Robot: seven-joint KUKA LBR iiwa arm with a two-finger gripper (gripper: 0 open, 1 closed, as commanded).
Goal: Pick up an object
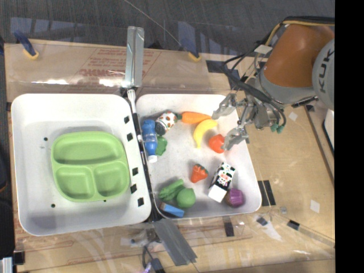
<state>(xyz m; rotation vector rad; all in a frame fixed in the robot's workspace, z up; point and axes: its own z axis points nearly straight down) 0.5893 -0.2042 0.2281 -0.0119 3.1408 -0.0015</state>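
overhead camera, slanted down (both bins [23, 152])

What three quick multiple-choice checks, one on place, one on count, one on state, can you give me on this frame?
1. Where is the green tray?
A. left bin
B. right bin
C. on the bench

2. How many compartments does the tray have?
A. two
B. three
C. five

3. How does the banana lie?
A. alone in a corner
B. inside the tray
C. beside the carrot

Answers: 1 A, it sits in the left bin. 2 B, one wide section above two small ones. 3 C, its upper end meets the carrot in the right bin.
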